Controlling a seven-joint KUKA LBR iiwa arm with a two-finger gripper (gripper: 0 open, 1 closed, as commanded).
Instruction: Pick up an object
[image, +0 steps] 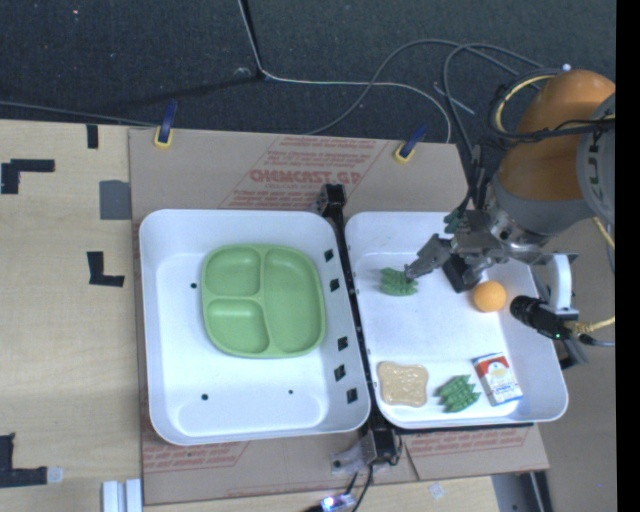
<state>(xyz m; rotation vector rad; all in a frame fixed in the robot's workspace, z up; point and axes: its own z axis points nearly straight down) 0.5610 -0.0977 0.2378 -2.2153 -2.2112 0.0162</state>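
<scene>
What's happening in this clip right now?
The arm reaches into the right bin, with its gripper at a green leafy piece near the bin's left side. An orange ball, a slice of toast, another green piece and a small carton lie nearby. The left bin holds a green divided plate.

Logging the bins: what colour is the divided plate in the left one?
Light green plate, in the camera view.

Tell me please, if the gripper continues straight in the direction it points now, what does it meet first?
Most likely the green leafy piece: the gripper points left and down, with its tip right at that piece in the right bin. Height above it is unclear.
</scene>
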